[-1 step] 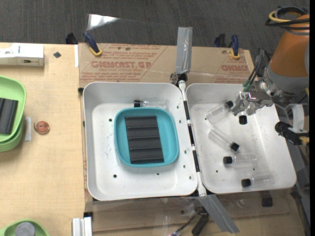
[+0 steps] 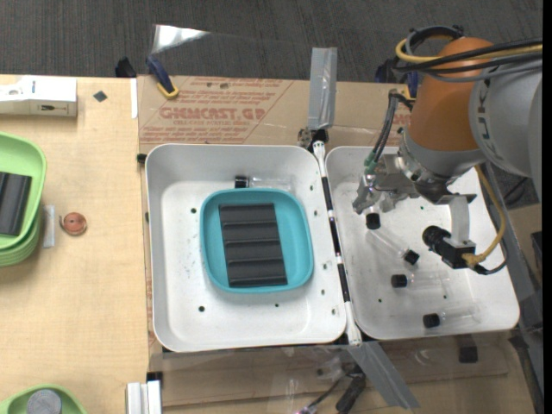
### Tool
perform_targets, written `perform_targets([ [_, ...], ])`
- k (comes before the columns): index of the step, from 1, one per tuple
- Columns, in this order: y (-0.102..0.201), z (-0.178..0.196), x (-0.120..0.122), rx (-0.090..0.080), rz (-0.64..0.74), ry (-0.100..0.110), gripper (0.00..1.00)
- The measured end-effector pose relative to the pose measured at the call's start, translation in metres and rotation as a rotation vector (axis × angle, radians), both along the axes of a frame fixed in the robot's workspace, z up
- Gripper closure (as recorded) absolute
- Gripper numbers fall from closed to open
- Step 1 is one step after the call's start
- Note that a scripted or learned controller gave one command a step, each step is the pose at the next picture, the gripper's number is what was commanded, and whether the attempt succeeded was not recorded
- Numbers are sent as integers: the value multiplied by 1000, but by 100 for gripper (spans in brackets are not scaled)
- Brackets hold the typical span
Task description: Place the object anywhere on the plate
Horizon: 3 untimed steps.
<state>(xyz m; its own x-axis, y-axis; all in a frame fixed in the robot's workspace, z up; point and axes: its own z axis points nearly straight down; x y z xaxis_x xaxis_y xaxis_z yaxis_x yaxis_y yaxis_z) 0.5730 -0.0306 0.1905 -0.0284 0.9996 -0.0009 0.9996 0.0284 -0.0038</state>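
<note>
1. Judging the small black objects (image 2: 398, 280) in the right bin (image 2: 483, 317): light, stiff, hard to pinch; we would nip one across its sides.
2. Gripper (image 2: 373, 203) hangs above them; we cannot tell its state; the teal plate (image 2: 297, 231) waits in the left bin (image 2: 172, 231).

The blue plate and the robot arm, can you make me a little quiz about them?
1. True or false: the blue plate sits in the left bin.
2. What lies on the plate: A) dark ridged block B) banana C) spoon?
3. Fill in: the gripper hangs over the ____ bin.

Key: 1 true; 2 A, the dark ridged block; 3 right.
</note>
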Motion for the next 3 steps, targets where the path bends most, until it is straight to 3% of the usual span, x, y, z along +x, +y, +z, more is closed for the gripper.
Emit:
perform_targets([
  [1,54,0,-18,1,212,0,100],
  [2,110,0,-74,1,322,1,100],
  [3,110,0,-74,1,322,0,0],
])
